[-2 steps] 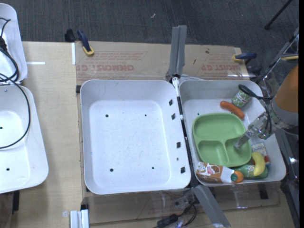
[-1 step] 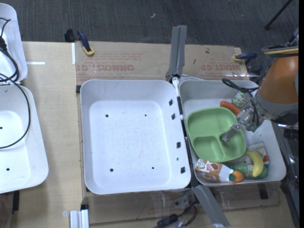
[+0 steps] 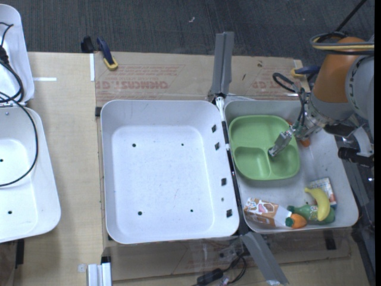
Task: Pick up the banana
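Banana (image 3: pixel 320 201) near front; fingers (image 3: pixel 280 146) over green tray (image 3: pixel 253 159) — nothing held

A robotics lab here: two white bins (image 3: pixel 161 171) side by side on a cardboard-covered surface (image 3: pixel 155 76), dark carpet beyond it, loose black cables left of the bins, grey arm (image 3: pixel 348 85) at right.

Too small and blurry to tell if the gripper (image 3: pixel 280 146) is open or shut. Behind it, arm (image 3: pixel 342 82) cut off by the picture's edge. Below it, green bottle (image 3: pixel 309 212) partly hidden under the banana (image 3: pixel 320 200).
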Controlling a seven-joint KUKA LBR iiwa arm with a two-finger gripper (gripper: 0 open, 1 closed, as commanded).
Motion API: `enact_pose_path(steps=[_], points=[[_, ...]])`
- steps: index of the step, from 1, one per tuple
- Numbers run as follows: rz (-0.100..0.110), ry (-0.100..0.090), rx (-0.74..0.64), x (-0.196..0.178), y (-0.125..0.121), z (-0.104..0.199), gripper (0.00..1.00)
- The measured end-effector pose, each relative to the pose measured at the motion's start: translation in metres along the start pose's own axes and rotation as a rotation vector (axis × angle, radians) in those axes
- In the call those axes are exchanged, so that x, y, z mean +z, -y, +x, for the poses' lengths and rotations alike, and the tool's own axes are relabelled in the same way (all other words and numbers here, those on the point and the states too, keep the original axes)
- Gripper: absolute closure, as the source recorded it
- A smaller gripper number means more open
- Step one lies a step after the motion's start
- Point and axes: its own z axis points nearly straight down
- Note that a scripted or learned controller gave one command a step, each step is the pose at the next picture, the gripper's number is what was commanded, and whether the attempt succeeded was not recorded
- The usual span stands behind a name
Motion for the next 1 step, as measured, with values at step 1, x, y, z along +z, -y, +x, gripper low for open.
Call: enact_pose_path(steps=[1], points=[[-0.047,0.025,0.086,0.0008,0.0759,0.0526,0.0]])
